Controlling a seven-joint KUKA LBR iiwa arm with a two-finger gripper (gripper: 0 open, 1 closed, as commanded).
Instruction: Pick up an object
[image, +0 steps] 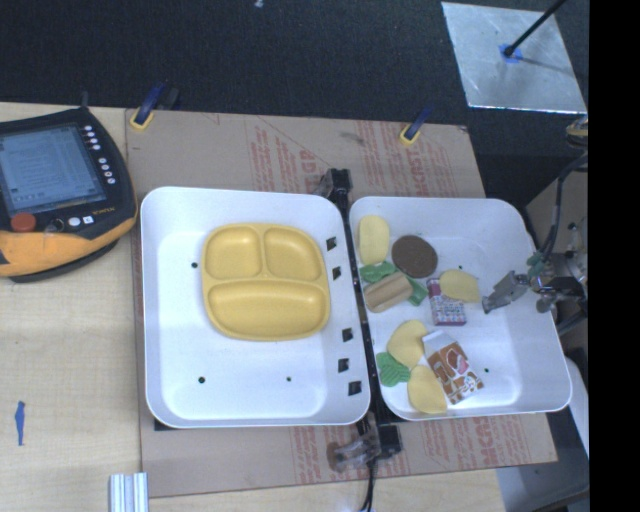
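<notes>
hand (503, 291) sits low at right-centre of frame over the right bin (520, 385), can't tell if it's spread or pinched, nothing visibly in it; nearest pick is the yellow piece (460, 286) just to its left, long axis roughly left-right, purple packet (446, 303) beside it further left.

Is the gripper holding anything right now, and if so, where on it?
Nothing is held. The gripper sits over the right bin, right of the small yellow piece, with nothing between its fingers.
</notes>
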